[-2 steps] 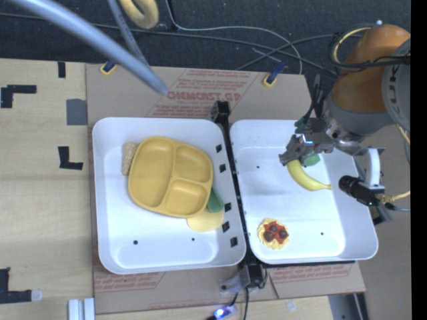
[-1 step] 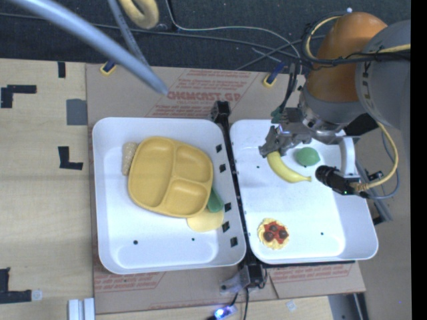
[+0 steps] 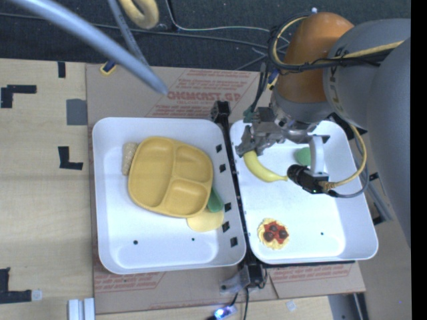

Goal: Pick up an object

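Grey arm (image 3: 373,65) enters from the right, orange band (image 3: 313,39) sitting just above the wrist and angled down toward the fingers. Gripper (image 3: 252,145) hangs low at the wrist's lower left, dark fingers (image 3: 248,142) pointing down-left. Cables loop around the wrist housing behind the fingers.

A divided tray (image 3: 170,177) lies in the left bin (image 3: 110,199); a banana (image 3: 261,169) and small pizza (image 3: 273,233) lie in the right bin (image 3: 347,235).

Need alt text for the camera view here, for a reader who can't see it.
The grey arm's gripper hangs over the right bin, just above a banana; a small pizza toy lies nearer the front. The left bin holds a yellow divided plate.
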Robot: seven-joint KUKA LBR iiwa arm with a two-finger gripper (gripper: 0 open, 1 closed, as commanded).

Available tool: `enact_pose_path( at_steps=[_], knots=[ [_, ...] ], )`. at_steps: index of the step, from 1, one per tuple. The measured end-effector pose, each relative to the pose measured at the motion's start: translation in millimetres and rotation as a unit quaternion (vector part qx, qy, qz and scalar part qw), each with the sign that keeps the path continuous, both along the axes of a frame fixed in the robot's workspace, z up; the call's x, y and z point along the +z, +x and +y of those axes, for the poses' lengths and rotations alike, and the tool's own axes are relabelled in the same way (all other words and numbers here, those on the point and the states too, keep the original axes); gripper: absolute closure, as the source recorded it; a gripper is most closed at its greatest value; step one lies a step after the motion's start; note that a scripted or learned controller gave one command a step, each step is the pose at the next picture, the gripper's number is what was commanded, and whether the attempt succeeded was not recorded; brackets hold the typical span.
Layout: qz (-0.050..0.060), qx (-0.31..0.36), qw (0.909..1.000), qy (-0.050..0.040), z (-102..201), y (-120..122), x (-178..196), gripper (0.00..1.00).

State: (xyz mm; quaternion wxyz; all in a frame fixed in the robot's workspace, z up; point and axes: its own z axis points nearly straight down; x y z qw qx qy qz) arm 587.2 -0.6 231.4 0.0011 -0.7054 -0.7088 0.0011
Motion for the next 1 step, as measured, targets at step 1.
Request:
enact_pose_path(
  at_steps=[1],
  knots=[
    [-0.001, 0.001, 1.0000, 0.0006, 52.0, 13.1, 6.0, 1.00]
  ],
)
